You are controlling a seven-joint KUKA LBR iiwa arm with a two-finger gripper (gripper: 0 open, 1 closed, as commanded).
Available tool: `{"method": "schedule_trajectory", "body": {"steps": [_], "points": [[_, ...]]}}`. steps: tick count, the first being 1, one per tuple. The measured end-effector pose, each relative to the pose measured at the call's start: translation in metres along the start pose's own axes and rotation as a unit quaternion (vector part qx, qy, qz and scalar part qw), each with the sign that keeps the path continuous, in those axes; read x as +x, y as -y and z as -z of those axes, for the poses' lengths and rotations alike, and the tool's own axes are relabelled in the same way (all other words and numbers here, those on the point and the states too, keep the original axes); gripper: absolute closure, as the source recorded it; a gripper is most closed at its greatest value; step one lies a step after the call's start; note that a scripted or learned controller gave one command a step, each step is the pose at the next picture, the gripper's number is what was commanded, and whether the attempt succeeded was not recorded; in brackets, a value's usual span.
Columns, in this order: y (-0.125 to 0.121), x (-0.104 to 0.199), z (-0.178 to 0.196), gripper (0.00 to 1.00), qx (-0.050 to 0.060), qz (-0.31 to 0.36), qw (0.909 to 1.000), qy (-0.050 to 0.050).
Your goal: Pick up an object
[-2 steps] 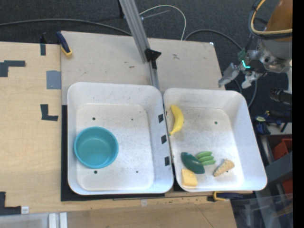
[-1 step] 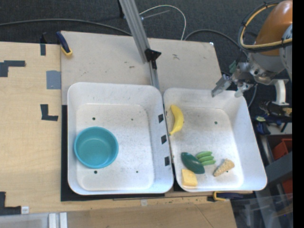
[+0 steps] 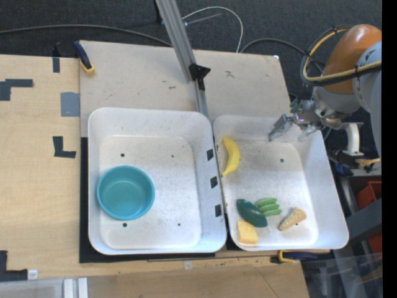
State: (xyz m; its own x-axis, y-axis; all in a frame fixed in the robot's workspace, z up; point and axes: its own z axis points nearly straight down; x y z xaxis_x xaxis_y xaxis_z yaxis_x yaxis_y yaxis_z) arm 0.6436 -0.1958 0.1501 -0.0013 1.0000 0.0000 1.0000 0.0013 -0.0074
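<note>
Gripper: I see my gripper over the far right corner of the right bin, fingers spread apart with nothing between them, one finger reaching left over the bin's floor.
Arm: it comes in from the right, orange band up top, grey wrist just below.
Banana: the banana lies against the right bin's left wall, well apart from my gripper. Its long axis runs near to far, with a slight curve bulging toward the right; the far tip points up toward the bin's back rim, the near tip toward the front.
Near cluster: at the front of the right bin I have a dark green piece, a light green pod touching it on the right, a yellow wedge just in front, and a corn cob a little to the right.
Corn cob axis: slanted, narrow tip toward the near left, broad end toward the far right.
Left bin: the left bin holds a teal bowl, upright, in its near left part.
Bench: a metal pole rises behind the two bins.
</note>
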Motion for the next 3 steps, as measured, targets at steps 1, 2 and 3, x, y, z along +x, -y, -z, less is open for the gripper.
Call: {"method": "schedule_trajectory", "body": {"steps": [1, 2, 3], "points": [[0.003, -0.007, -0.062, 0.0, 0.0, 0.0, 1.0, 0.0], [0.001, -0.006, -0.047, 1.0, -0.003, 0.001, 1.0, 0.001], [0.006, -0.004, -0.003, 1.0, -0.005, 0.0, 1.0, 0.0]]}}
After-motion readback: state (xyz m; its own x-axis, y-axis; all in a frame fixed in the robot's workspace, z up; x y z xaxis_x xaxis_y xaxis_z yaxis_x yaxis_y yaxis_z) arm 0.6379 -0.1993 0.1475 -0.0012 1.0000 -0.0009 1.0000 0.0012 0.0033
